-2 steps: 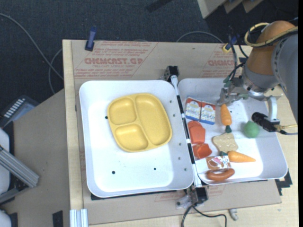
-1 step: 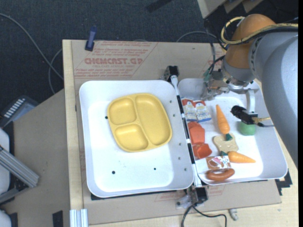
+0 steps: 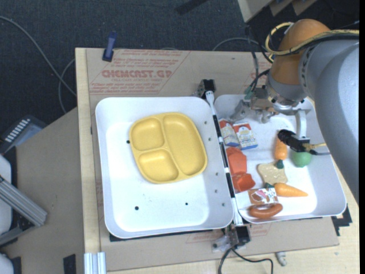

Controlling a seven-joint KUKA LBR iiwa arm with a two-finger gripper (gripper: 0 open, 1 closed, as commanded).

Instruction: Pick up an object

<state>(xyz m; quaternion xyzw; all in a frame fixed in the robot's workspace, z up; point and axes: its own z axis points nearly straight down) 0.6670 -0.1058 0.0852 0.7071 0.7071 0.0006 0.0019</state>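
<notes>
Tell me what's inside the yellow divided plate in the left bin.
The yellow plate shows three bare compartments in the left bin. The bin floor beneath the plate is covered, so it cannot be seen.

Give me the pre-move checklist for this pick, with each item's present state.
1. Tool is over the right bin, near its far edge: ok.
2. Nothing shows between its fingers before the pick: ok.
3. Finger opening readable: cannot tell.
4. Targets present in the right bin: carrot, sausage, small carton, green ball: ok.
5. Targets lie apart enough for a clean grasp: not ok; carrot, cracker and sausage crowd together.
6. Left bin holds the yellow divided plate, away from the arm: ok.
</notes>
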